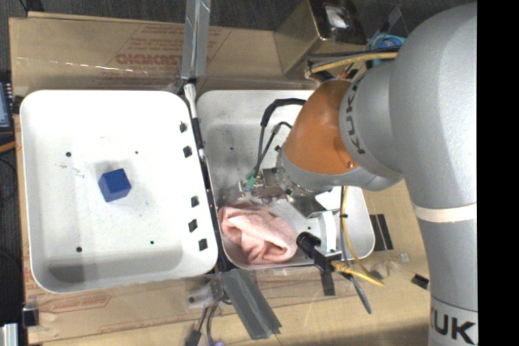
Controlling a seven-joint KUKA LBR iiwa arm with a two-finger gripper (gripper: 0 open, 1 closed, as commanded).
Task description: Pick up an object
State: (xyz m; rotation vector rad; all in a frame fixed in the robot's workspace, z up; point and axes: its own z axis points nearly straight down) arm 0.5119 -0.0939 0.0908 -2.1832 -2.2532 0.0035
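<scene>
Over the right bin [235,119], the grey arm [430,101] reached in from the right side of the view, and its orange band [320,138] covered much of the bin's middle. Below that band the gripper [258,189] hung low toward the bin's left wall, close to the divide between the two bins. How wide the claw stood could not be told (the wrist and the dark cables around it hid that part), and nothing could be seen held in it.

A crumpled pink cloth [258,232] lay in the near left corner of the right bin, bunched against the left wall and the front rim. Its upper edge sat just beneath the gripper; whether the two touched could not be made out.

A small blue cube [114,184] rested alone in the left bin [36,166], a little left of that bin's middle and well apart from the gripper. It stood flat on the white floor, turned slightly askew to the bin's walls, with a few dark specks scattered on the floor around it.

Both bins sat side by side on a sheet of brown cardboard [89,53] with red printing. A grey metal bar [195,36] stood at the far end of the divide between them, and a brown box [312,32] lay beyond the right bin's far rim.
</scene>
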